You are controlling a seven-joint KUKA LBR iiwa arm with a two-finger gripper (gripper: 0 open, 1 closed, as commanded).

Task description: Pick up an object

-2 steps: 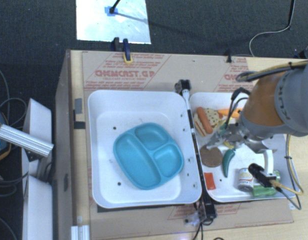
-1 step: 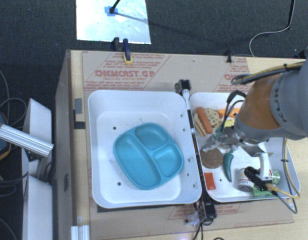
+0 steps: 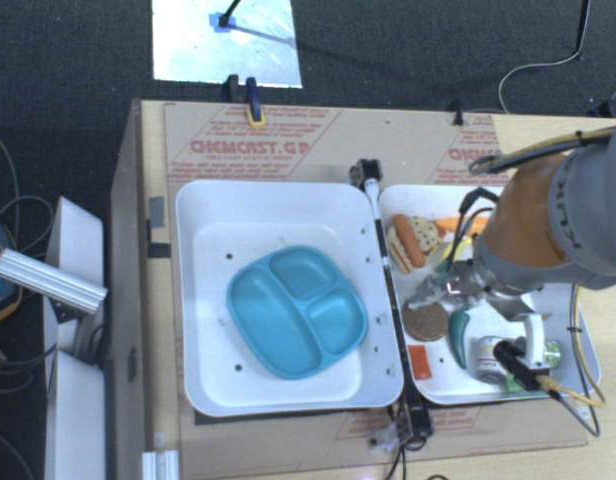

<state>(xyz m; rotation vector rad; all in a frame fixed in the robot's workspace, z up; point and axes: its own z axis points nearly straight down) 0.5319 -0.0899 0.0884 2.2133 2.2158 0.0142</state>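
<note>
1. The grey arm with the orange band is seen reaching from the right over the right-hand shallow white bin (image 3: 578, 368); the two-finger gripper (image 3: 450, 290) hangs low above the cluster of small objects there. Whether it is open or closed cannot be told.
2. Just beside the gripper a round brown disc (image 3: 425, 321) lies flat, touching a curved teal pepper-shaped piece (image 3: 458, 334). A hot-dog-shaped toy in a tan bun (image 3: 404, 243) rests near the bin's upper left corner.
3. The teal piece is judged the likeliest target: light, stiff, smooth plastic, probably slippery. A hold across its narrow middle would be advised.
4. Its long axis runs roughly up and down in the camera view, with the pointed end toward the bottom edge.
5. The disc, being flat, is judged hard to pinch.
6. The left-hand shallow white bin (image 3: 203, 268) holds a blue divided plastic plate (image 3: 296, 311), well apart from the gripper.
</note>
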